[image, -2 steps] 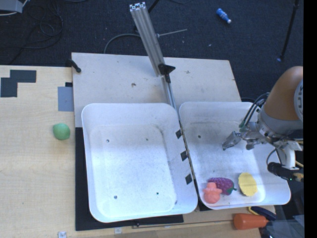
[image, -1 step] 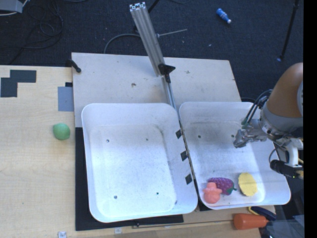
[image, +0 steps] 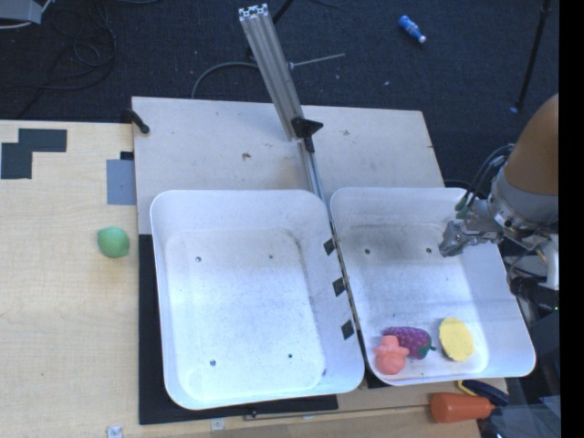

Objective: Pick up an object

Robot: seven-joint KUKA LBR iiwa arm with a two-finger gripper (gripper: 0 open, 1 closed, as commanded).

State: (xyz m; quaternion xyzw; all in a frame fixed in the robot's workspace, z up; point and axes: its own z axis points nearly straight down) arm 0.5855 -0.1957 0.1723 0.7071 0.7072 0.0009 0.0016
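1. The gripper hangs over the right bin, near that bin's right wall and towards its far half, at the end of the grey arm that reaches in from the right.
2. Whether the gripper is parted or closed cannot be told; it shows as a small dark grey cluster, and nothing can be seen in its hold.
3. Three small objects lie together at the near end of the right bin, well apart from the gripper.
4. The yellow object is a flattened oval, lemon-coloured with a paler sheen, lying nearest the bin's right corner.
5. The purple object is dark and knobbly, like a little bunch of grapes, just left of the yellow one.
6. The pink-orange object is rounded and lumpy, touching the purple one on its near left side.
7. The left bin sits right beside the right bin, their walls meeting along the middle.
8. A green ball rests on the wooden table, left of the left bin.
9. An orange, carrot-like object lies outside the bins, just beyond the near edge of the right bin.
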